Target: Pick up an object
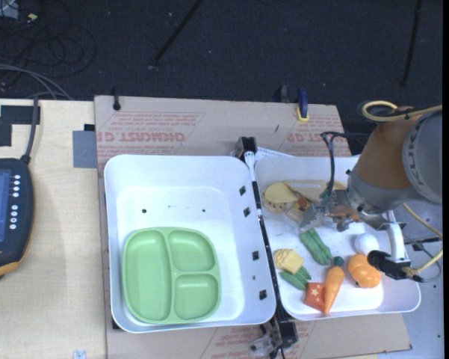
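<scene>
Arm: grey iiwa with its orange band (385,159) comes in from the right, wrist bent down over the right bin (403,304), and it's low over the toys!
Gripper: gripper (319,212) sits near the bin's far side, just right of the yellow round toy (279,195); whether the fingers are wide or narrow, cannot tell, the tips blur into the clutter.
Right bin: packed with play food, folks. Green pod (316,246) lies just below the gripper, slanting toward the near edge.
More in the right bin: yellow corn piece (288,259) and a green leafy piece (296,278) sit left of the pod; carrot (332,288) lies tilted beside a red piece (314,296), down at the near rim.
Also there: orange fruit (364,271), round and bright, right of the carrot, with a white egg (366,242) just above it.
Left bin: left bin (179,170) carries a pale green divided tray (172,275), three compartments, toward its near left corner.
Bench: black pendant (4,215) well left of the left bin.
</scene>
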Robot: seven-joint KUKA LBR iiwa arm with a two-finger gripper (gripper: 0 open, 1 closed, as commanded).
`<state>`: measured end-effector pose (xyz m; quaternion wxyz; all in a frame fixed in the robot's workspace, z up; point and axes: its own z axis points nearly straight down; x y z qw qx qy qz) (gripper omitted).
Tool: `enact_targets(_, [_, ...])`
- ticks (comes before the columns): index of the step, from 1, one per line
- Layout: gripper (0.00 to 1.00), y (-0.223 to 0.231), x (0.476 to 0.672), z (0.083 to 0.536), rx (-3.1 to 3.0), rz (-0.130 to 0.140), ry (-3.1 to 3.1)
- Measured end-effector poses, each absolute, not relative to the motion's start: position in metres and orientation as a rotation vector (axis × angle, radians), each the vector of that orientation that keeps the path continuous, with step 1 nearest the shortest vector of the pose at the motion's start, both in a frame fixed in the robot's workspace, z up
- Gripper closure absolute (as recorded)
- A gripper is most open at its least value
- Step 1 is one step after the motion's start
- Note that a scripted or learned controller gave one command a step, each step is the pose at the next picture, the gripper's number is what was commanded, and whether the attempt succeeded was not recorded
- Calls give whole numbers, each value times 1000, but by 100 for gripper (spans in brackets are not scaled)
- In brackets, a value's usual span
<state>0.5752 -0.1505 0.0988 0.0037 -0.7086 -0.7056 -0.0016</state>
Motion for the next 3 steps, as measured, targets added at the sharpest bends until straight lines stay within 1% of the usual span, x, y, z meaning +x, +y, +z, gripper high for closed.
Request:
enact_targets(1, [0, -120, 547, 89, -2227, -2, -2224])
enact_targets(2, [100, -118, 548, 100, -2222, -7, -2215])
enact_targets(3, [100, -34, 552, 192, -2213, -6, -2230])
